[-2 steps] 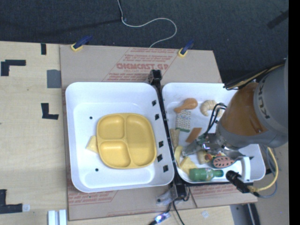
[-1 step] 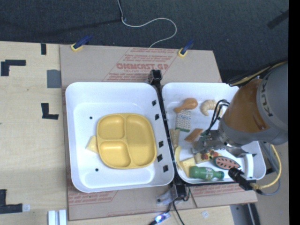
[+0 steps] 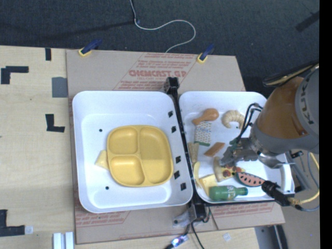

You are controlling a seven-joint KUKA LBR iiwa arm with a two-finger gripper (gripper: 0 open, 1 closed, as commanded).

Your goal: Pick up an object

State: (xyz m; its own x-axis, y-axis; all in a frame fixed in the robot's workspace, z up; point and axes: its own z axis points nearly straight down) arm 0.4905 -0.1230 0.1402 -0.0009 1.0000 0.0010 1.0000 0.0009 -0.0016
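One pincer (image 3: 230,158) hangs low over the right bin (image 3: 258,96), near its middle, the arm (image 3: 282,121) coming in from the right. Whether its tips are apart or together I cannot tell — they blur into the clutter beneath, and nothing can be seen clamped between them.

Right under the pincer lies a small pale block (image 3: 222,173), seemingly touching the tips. Just beside, toward the bin's near-right corner, sits a watermelon slice (image 3: 250,179). Below that, along the near wall, a green bottle (image 3: 227,192) lies on its side, long axis running left to right, cap pointing right. Up and left of the pincer: a brown stick (image 3: 213,149), a grater (image 3: 203,134), then a drumstick (image 3: 207,115); straight up, a croissant (image 3: 233,118).

Well to the left, in the other bin (image 3: 85,105), rests a yellow tray (image 3: 139,155).

My judgement: the likeliest target is the block directly below, so the coming move is a short straight descent, not a sideways reach. The crowding neighbours could get nudged or caught instead.
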